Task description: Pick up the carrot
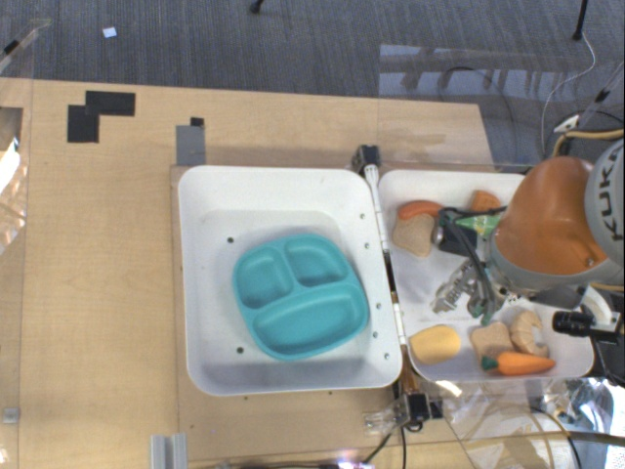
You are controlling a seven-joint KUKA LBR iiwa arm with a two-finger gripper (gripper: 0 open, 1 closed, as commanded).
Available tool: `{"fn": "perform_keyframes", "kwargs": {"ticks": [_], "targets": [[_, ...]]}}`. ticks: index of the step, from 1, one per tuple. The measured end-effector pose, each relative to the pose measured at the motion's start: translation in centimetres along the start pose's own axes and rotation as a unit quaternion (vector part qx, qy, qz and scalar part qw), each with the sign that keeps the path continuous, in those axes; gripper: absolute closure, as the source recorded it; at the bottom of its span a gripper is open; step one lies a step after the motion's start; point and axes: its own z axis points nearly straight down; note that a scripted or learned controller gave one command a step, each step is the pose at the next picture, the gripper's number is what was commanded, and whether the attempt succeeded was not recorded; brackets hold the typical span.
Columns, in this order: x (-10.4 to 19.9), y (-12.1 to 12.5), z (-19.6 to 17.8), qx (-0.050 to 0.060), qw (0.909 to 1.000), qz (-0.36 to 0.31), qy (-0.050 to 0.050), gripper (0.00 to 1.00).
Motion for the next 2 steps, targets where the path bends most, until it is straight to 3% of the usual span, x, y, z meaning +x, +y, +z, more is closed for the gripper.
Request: {"fn": "perform_keyframes", "kwargs": {"ticks": [1, 2], "targets": [[0.0, 0.0, 0.0, 0.0, 1.0, 0.0, 0.0, 0.0], [1.0, -0.5, 2.3, 0.008, 0.9888, -0.149, 0.013, 0.0]]}}
